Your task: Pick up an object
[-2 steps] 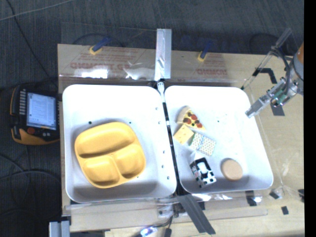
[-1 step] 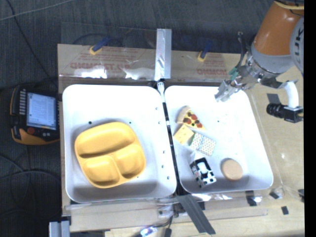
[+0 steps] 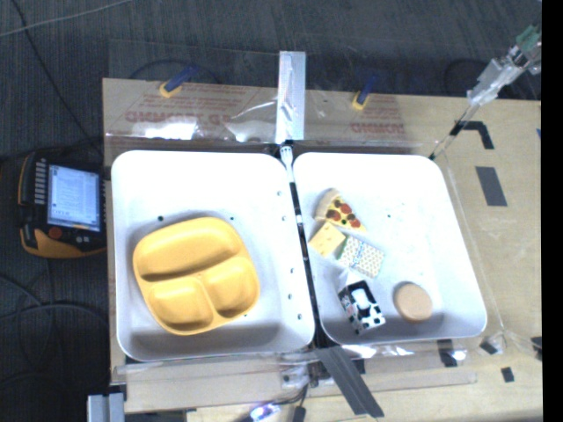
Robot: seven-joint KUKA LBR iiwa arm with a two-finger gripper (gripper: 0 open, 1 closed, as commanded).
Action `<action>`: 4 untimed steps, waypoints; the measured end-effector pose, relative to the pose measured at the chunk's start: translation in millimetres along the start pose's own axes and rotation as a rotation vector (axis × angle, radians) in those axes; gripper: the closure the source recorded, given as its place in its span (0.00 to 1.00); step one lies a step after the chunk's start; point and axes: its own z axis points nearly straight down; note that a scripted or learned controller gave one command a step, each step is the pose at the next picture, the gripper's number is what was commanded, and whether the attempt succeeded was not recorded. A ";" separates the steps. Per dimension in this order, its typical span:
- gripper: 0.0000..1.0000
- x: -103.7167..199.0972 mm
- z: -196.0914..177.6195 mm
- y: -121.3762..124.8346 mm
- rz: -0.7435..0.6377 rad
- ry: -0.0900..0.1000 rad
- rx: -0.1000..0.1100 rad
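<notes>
A yellow divided tray point(image 3: 195, 273) is sitting in the left bin point(image 3: 141, 174). In the right bin point(image 3: 422, 183), a pizza slice toy point(image 3: 337, 209), a round tan disc point(image 3: 413, 301) and a black-and-white object point(image 3: 361, 306) are lying near one another.

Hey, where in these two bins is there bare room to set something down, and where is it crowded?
Right bin: bare floor along its far and right sides, beyond the pizza slice toy. Crowded at its left-near part, where the yellow block, dotted card, black-and-white item and round wooden disc cluster. Left bin: bare strip above the yellow tray.
</notes>
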 end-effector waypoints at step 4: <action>1.00 124.7 153.2 49.3 0.137 0.004 0.003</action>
